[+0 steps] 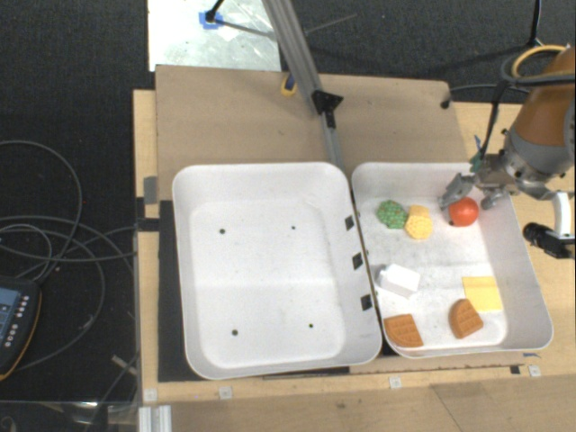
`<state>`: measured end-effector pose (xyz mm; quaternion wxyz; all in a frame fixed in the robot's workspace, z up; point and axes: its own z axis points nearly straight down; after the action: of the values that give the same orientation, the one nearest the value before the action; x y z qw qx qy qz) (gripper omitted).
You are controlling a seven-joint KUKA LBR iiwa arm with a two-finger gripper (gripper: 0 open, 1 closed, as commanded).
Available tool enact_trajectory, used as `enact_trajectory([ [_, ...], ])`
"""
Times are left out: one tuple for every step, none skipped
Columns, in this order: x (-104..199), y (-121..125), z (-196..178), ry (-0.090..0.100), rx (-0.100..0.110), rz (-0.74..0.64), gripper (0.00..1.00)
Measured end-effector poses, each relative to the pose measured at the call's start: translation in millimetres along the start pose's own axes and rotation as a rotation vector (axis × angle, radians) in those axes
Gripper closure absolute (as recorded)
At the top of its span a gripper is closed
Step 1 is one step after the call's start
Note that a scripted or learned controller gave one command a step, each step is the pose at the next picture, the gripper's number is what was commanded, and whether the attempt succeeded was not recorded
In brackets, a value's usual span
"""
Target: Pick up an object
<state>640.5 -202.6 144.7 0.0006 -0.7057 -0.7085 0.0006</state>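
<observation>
The right bin (531, 331) holds several small objects. A red ball (463, 212) lies near its far right corner. My gripper (472, 196) hangs just over it, open, with one finger (454, 192) to the ball's left and the other to its right. The ball rests on the bin floor, not gripped. Left of it lie a green lumpy piece (391, 213) and a yellow corn-like piece (418, 222). Nearer the front are a white block (399, 280), a yellow block (482, 292) and two brown pieces (403, 330) (465, 318).
The left bin (261, 268) stands beside the right one; their rims meet along a strip with black clips (357, 261). A grey pole (301, 52) slants over the bench at the back. Cables and a pendant (13, 318) lie on the floor at left.
</observation>
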Motion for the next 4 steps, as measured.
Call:
enact_trajectory([
  [0,2,-14,-0.002,-0.008,-0.003,1.0],
  [-5,4,-59,-0.002,-0.009,0.0,1.0],
  [-5,5,-94,-0.002,-0.008,-0.001,1.0],
  [58,0,-90,0.002,-0.003,-0.007,1.0],
])
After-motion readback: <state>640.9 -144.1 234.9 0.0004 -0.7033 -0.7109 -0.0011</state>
